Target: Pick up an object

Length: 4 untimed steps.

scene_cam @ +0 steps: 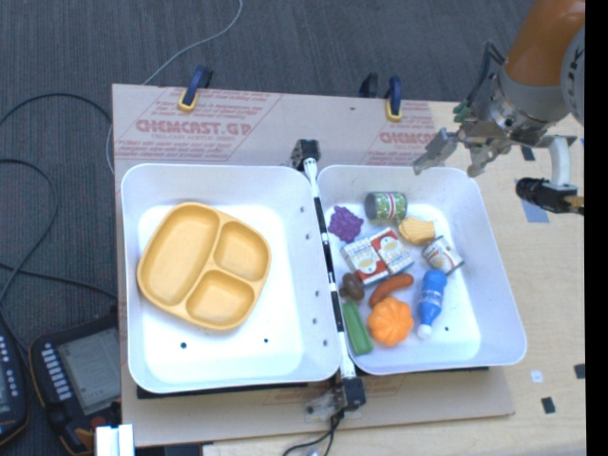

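Landmark: the black hinge strip between the two shallow white bins; every place below is given from it.
Left bin: left of the strip, holding a yellow three-compartment plastic tray and nothing graspable as a small item.
Right bin: right of the strip, holding all the candidates for the pick.
Items beside the strip: a purple grape cluster, a dark brown round piece and a green cucumber-like stick lie just right of it.
Items further right: a green tin can, two small red-and-white cartons, a red sausage, an orange pumpkin-like toy, a tan bread-like piece, a small brown-and-white jar and a blue bottle with a white cap.
Gripper: well right of the strip, above the right bin's far rim; jaws spread, nothing between them.
Risk, crowding: the pieces touch or nearly touch, so a descent into the cluster could land a finger on a neighbour and push things aside.
Risk, rolling: the can, bottle and sausage look round and may slip out of a closing pinch.
Risk, wall: the stick lies close to the bin wall, leaving little room for a finger.
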{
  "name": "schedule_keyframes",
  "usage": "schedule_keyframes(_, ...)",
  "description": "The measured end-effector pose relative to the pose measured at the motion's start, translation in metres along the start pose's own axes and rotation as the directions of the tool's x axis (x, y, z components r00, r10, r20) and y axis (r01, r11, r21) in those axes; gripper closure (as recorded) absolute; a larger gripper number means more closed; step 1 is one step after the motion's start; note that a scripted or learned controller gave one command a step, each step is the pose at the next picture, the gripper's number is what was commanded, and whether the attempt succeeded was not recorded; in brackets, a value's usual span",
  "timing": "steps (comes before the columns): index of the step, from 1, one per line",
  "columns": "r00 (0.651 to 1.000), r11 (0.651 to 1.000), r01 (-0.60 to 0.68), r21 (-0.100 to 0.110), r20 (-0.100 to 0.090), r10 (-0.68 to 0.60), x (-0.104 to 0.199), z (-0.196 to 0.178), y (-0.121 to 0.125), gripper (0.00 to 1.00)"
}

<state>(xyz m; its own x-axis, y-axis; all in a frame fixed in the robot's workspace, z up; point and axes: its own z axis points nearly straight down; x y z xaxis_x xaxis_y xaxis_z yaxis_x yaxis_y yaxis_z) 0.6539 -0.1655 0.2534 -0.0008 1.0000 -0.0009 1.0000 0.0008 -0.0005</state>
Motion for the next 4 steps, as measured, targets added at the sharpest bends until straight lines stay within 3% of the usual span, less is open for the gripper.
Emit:
schedule_keyframes(1, 1.0, 1.0, 0.0, 0.001, 0.001, 0.0, -0.019, 0.158, -0.014, 0.0)
schedule_keyframes(2, 1.0, 1.0, 0.001, 0.002, 0.001, -0.001, -0.019, 0.149, -0.014, 1.0)
schedule_keyframes(3, 1.0, 1.0, 0.001, -0.002, -0.001, -0.001, 0.034, 0.066, -0.033, 1.0)
schedule_keyframes(4, 1.0, 1.0, 0.002, 0.0, -0.001, -0.002, 0.101, 0.041, -0.067, 1.0)
